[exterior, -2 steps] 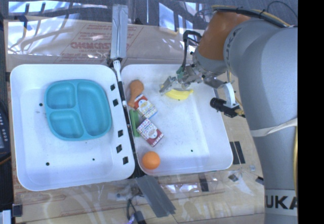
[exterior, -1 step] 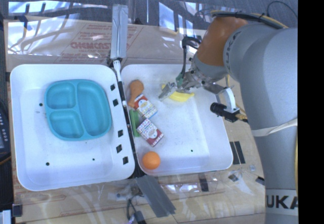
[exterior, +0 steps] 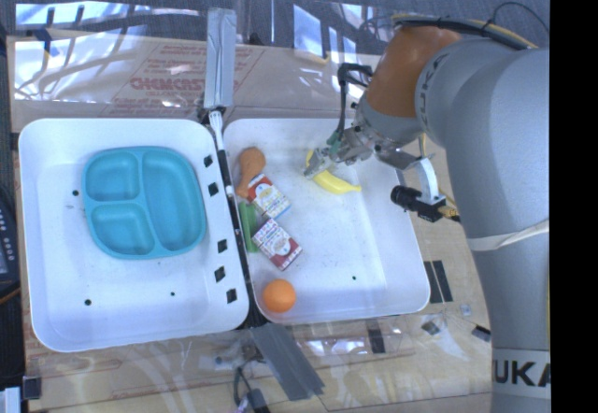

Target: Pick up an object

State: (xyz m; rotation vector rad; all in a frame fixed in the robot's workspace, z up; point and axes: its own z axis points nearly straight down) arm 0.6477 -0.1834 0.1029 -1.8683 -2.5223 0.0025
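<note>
A bench (exterior: 121,84) surfaced in pale, printed sheeting is seen from above, and two shallow white bins are set on it side by side. The left bin (exterior: 47,215) is placed toward nine o'clock, the right bin (exterior: 392,262) toward three o'clock, their inner rims touching. At six o'clock, what may be grey tape strips (exterior: 285,360) are laid on the bench.
</note>
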